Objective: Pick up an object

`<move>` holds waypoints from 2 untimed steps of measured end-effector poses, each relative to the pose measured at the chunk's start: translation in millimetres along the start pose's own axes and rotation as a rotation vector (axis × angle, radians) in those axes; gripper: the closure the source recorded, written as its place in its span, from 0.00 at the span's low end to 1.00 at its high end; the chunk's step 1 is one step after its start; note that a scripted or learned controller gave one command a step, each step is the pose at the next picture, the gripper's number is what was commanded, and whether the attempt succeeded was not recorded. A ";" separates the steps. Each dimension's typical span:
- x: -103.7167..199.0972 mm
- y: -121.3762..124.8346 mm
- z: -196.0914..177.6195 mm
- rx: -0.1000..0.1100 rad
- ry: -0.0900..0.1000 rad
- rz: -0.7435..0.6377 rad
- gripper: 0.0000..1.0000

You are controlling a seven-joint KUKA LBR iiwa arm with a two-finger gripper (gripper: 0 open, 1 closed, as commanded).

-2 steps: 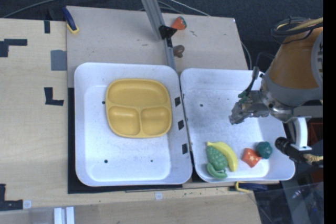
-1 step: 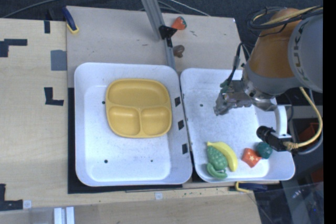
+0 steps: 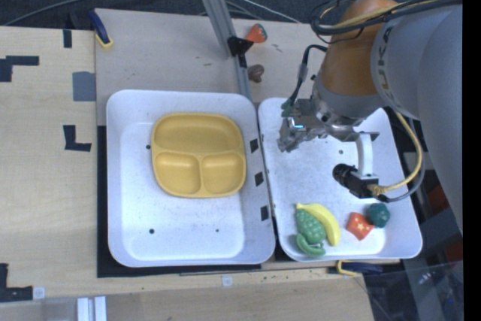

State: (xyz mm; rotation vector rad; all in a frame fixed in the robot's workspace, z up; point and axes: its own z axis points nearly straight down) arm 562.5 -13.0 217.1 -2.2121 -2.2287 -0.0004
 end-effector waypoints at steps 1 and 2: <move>46.2 38.4 -2.7 -0.002 0.000 0.000 1.00; 97.5 67.9 -14.4 -0.002 0.001 0.000 1.00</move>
